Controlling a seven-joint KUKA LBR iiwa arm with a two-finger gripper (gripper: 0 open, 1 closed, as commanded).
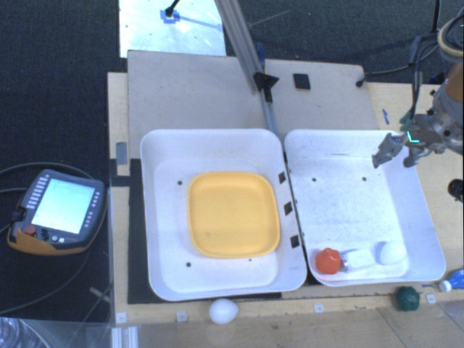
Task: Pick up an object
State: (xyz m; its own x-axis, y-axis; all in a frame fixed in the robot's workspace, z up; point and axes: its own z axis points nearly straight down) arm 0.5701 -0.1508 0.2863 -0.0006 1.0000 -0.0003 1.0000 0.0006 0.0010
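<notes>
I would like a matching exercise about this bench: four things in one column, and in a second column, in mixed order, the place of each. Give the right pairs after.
Things
1. yellow plate
2. orange ball
3. white egg
4. tool

Places
A. on the bench, in front of the left bin
B. above the right bin's far right edge
C. in the middle of the left bin
D. at the near edge of the right bin

Pairs: 1-C, 2-D, 3-A, 4-B
</notes>
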